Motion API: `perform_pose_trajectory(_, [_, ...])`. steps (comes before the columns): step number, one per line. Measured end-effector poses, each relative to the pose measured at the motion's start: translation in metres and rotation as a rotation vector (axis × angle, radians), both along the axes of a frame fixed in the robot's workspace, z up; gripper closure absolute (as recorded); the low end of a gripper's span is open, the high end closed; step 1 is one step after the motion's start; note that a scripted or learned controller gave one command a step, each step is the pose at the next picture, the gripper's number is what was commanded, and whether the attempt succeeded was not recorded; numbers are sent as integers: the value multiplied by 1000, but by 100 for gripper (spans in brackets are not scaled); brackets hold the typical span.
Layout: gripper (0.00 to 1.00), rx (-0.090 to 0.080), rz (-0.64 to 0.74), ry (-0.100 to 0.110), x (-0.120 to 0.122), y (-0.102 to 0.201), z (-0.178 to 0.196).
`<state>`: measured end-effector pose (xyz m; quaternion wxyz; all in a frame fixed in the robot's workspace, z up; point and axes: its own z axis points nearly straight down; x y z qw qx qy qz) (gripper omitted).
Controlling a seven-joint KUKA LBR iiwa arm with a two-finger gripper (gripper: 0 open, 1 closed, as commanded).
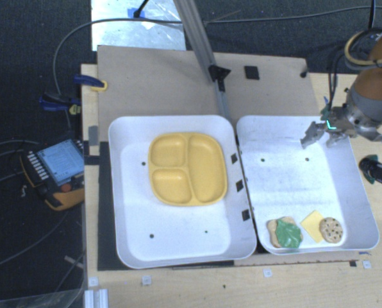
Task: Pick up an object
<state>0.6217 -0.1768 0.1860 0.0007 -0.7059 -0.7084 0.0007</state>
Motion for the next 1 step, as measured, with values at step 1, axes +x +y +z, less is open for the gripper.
perform_pose_trajectory(1, [0,-1,1,-3,1,0,2])
